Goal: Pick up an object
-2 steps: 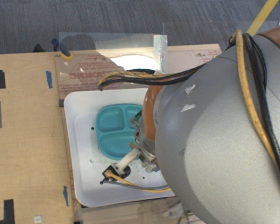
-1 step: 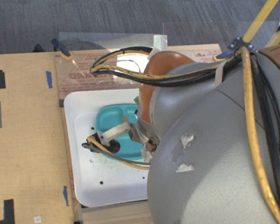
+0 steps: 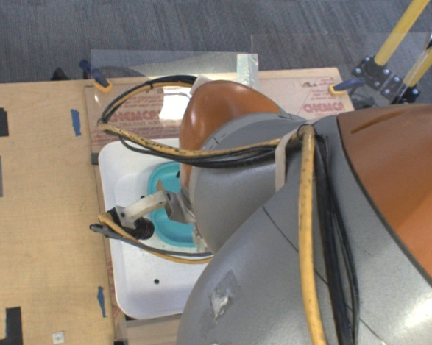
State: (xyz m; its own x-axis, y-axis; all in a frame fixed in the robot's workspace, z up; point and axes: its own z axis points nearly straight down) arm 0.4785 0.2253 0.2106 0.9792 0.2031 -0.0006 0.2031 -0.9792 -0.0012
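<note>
My arm (image 3: pixel 239 188) reaches in from the right and covers most of both bins. Its orange band (image 3: pixel 219 112) sits above the wrist, over the left bin (image 3: pixel 123 163). Below the wrist, a teal rounded object (image 3: pixel 167 208) lies in that bin, partly hidden by the arm. My gripper (image 3: pixel 180 211) is down at the teal object, with only a bit of grey metal showing under the wrist. A beige piece (image 3: pixel 143 208) and a black knob (image 3: pixel 136 229) stick out to the left, where the cable ends.
A black and yellow cable (image 3: pixel 134 115) loops over the back of the left bin, and another cable (image 3: pixel 306 221) runs along the arm. Bare white bin floor (image 3: pixel 146 283) shows toward the front left. Wooden bench (image 3: pixel 42 217) lies to the left.
</note>
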